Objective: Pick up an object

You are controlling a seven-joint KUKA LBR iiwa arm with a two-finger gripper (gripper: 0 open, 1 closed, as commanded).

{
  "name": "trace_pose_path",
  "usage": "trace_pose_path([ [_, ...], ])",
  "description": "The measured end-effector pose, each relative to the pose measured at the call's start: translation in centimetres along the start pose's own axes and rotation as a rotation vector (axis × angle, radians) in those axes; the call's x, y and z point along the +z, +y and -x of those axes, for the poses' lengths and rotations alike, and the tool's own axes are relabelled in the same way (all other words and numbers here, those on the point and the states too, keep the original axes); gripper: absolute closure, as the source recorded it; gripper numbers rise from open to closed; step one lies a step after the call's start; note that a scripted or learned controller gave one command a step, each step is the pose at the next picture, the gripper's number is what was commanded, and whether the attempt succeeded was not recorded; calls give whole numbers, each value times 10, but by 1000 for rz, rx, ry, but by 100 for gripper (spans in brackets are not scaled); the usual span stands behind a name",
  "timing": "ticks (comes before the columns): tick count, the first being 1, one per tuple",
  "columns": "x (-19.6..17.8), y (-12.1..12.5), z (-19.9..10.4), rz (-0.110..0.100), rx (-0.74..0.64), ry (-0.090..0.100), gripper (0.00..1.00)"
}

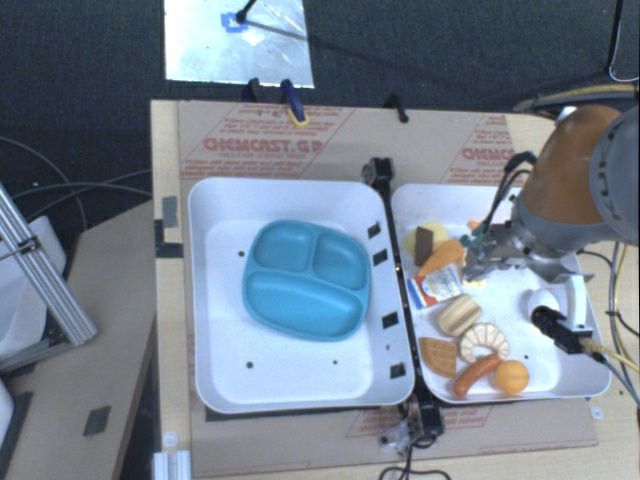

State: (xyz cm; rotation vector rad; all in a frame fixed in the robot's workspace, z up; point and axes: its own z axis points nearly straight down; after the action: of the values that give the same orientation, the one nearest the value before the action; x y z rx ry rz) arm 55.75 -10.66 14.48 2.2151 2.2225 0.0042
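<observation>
Jaws (pixel 478 251) low in the right bin (pixel 575 373), beside the carrot (pixel 441 256), spread or pinching cannot be told, toy foods clustered there: cheese wedge (pixel 431 238), bread roll (pixel 459 314), croissant (pixel 483 340), cracker (pixel 438 355), sausage (pixel 474 375), orange (pixel 511 377), blue 3-compartment plate (pixel 306 278) in the left bin (pixel 225 368).

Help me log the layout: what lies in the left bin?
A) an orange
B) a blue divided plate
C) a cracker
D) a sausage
B: the blue divided plate lies alone in the left bin; the food pieces sit in the right bin.
</observation>
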Motion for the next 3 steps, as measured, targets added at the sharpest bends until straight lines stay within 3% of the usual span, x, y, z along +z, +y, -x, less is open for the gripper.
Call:
trace_pose_path([
  [2, -82, 2, -4, 1, -1, 0, 100],
  [3, -71, -19, -53, -5, -5, 3, 100],
])
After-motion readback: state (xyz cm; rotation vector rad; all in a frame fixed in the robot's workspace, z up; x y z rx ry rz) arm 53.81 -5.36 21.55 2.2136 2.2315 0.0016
